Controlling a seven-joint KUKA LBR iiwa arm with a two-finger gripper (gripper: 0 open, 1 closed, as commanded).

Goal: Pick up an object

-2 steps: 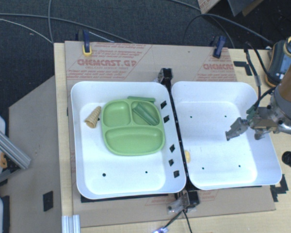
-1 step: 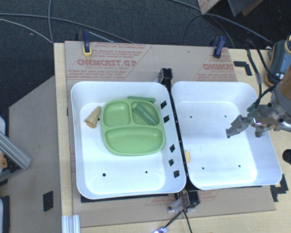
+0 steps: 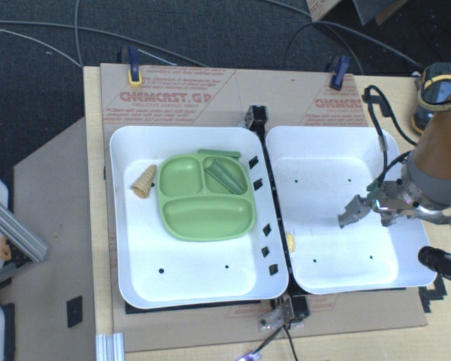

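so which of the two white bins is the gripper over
The right bin: the gripper hangs over its floor. The left bin holds the green plate.

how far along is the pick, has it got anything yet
Nothing looks picked yet. The green divided plate, the green piece lying in its upper right compartment and the waffle cone beside it all sit in the left bin. The gripper is over the right bin, away from all of them. Reaching an object, gripping it and lifting are all left.

Two white bins [image 3: 135, 262], one green plate [image 3: 207, 216], one cone [image 3: 143, 180].
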